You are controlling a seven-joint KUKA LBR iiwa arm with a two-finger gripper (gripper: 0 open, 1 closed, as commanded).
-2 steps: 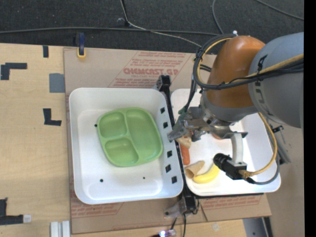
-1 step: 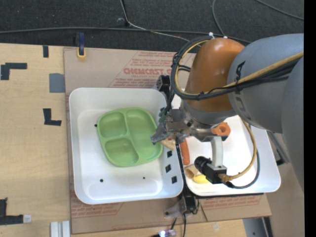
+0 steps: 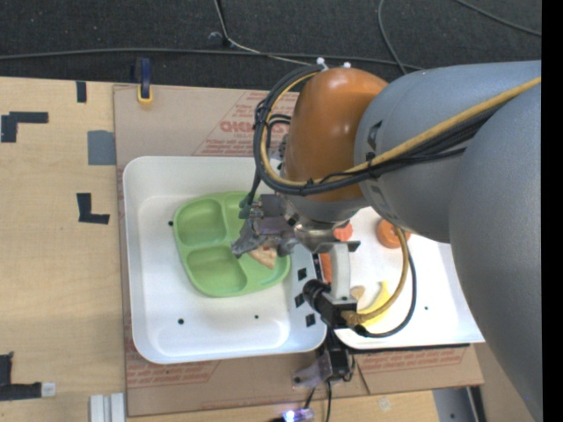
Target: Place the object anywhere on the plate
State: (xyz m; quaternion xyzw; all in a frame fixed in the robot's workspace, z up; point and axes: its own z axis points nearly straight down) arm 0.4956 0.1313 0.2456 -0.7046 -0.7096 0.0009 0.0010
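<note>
The gripper (image 3: 261, 238) hung over the green divided plate (image 3: 211, 240) in the left bin (image 3: 145, 262); a tan object (image 3: 263, 256) lay just under it, orientation unclear.

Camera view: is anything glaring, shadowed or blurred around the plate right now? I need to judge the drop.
Camera view: lighting is even and soft, with no glare on the green plate or the left bin; the arm's orange band and grey body look large and slightly soft; the gripper area is dark and cluttered, so the tan object beneath it is hard to resolve.
</note>
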